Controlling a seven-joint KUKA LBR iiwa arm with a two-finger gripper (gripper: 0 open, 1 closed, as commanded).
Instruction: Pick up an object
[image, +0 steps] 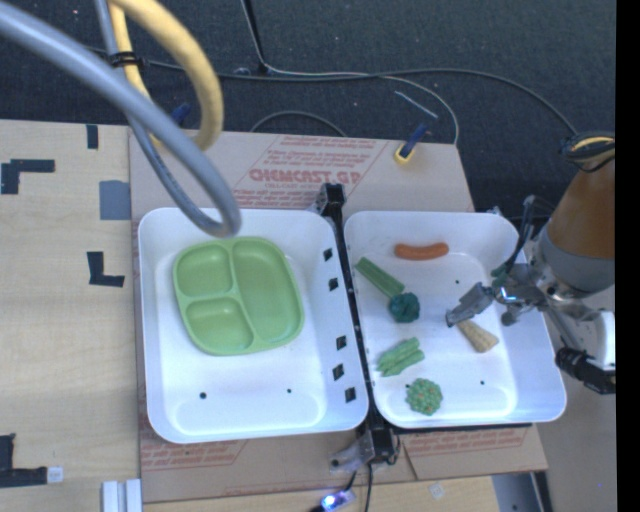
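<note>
we're at the approach step, nothing gripped yet. gripper (478, 305) sits low over the right bin (530, 405), by its right edge, fingers apart, just above the tan cone-shaped piece (482, 337). next we'd drop and close on it. arm (580, 230) leans in over that bin's right rim, wrist angled left.

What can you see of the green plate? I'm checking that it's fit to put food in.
The green plate is a light green, plastic-looking tray with rounded corners and three sections: two smaller ones on the left, one long one on the right. It lies flat and slightly turned in the upper part of the left bin, right side up. Nothing sits in its sections. A grey hose crosses above its top edge.
</note>
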